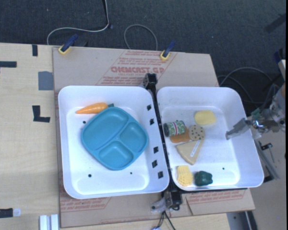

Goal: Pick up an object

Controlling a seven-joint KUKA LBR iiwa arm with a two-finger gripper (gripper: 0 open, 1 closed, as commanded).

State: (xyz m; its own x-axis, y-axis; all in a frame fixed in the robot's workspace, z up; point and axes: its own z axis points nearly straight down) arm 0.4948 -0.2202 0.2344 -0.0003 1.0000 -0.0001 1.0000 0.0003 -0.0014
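The right bin [230,97] holds several small toys. A yellow lump [205,117] lies near its back, and a green can [175,128] rests on its side at the left wall. An orange-brown piece [179,138], a speckled tan disc [197,132] and a pale cheese wedge [189,151] lie together in the middle. At the front are a yellow ridged piece [184,175] and a dark green toy [203,178]. My gripper [233,132] reaches in over the bin's right side, apart from all the toys, with nothing seen in it.
The left bin [67,128] holds a blue divided plate [115,137] and an orange carrot [91,108] at its back left. A black divider [156,128] runs between the bins. Cables [105,13] lie behind the bench.
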